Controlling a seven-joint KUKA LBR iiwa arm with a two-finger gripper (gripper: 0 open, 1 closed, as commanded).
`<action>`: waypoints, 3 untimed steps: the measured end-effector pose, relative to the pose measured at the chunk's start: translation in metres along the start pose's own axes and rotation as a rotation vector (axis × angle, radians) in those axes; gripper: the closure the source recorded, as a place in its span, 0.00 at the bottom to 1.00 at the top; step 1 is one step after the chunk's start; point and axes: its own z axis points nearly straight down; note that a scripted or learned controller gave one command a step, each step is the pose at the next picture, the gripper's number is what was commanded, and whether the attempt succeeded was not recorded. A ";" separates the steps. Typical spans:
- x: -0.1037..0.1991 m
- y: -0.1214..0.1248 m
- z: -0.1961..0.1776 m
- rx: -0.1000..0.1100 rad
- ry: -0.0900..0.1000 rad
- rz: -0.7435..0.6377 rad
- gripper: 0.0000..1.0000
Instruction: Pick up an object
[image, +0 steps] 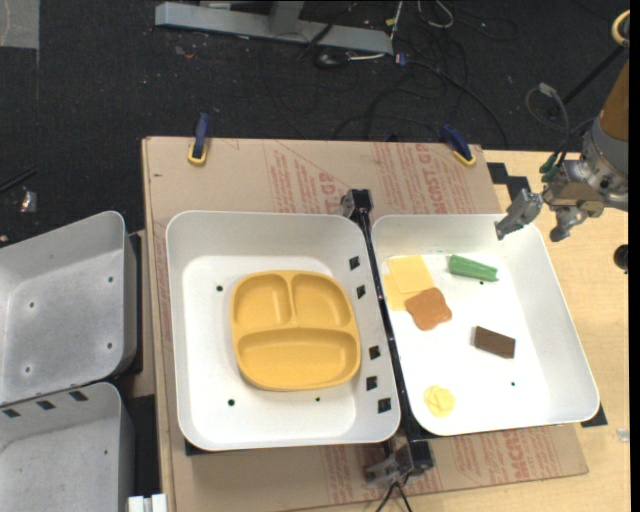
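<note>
The two-finger gripper (534, 217) is seen above the far right corner of the right-hand shallow white bin (560, 330), its two fingers spread apart with nothing held between them. All places below are given relative to that bin. Five small items are spread across its floor: a green elongated plastic piece (472, 268) near the far wall, a pale yellow flat square slice (408, 273) at the far left by the divider, an orange-brown toast-like piece (429, 309) touching the slice's near corner, a dark brown rectangular block (493, 342) toward the middle right, and a small yellow rounded item (439, 400) near the near wall. To the left of the bin, a yellow three-compartment plastic tray (296, 331) is lying in the second white bin (200, 330).

No item has yet been picked, so the approach appears to be the step in hand. The green piece is judged the likeliest target, being nearest the gripper and well apart from its neighbours. A good grasp would be made by lining the fingers across its narrow width, centring over its middle, and descending straight until the floor is nearly met before closing. The slice and toast-like piece are best avoided, since they lie flat and touching.
</note>
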 end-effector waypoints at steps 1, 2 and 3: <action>0.001 0.002 -0.006 -0.010 -0.002 -0.002 0.00; -0.001 0.011 0.053 -0.005 -0.001 -0.001 0.00; 0.002 0.006 0.097 -0.005 -0.001 0.000 0.00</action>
